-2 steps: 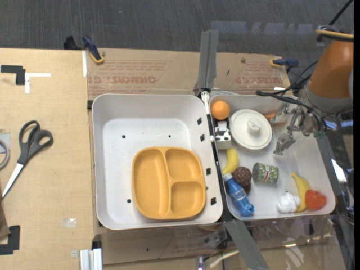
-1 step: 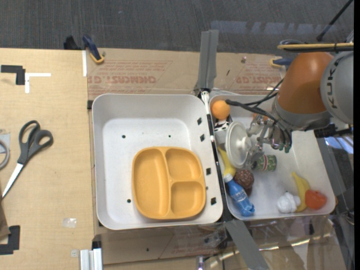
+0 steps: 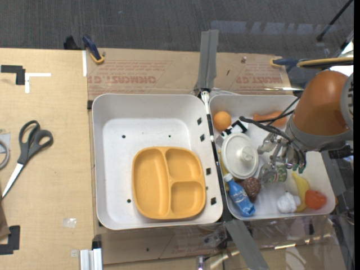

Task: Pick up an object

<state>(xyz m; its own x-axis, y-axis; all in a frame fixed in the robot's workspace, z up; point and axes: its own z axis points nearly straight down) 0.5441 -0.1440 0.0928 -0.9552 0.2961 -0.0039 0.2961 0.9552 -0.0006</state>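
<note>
Currently: gripper (image 3: 277, 163) low in right bin (image 3: 326, 176), finger state unclear, near white lid (image 3: 240, 154); yellow tray (image 3: 168, 181) in left bin (image 3: 112, 151).

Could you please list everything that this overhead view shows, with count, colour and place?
bins: two, white, side by side on the bench
divided plate: one, yellow, in the left bin
orange ball: one, orange, right bin, far left corner
round lid-like dish: one, white, right bin, left of the hand
blue bottle: one, blue, right bin, near edge
dark brown object: one, beside the bottle
white lump: one, right bin, near edge
red-orange object: one, right bin, near right corner
yellow object: one, next to the red-orange one
scissors: one, black handles, on the bench left of the bins
arm: one, orange band, over the right bin
hand: one, metallic, low in the right bin
</note>
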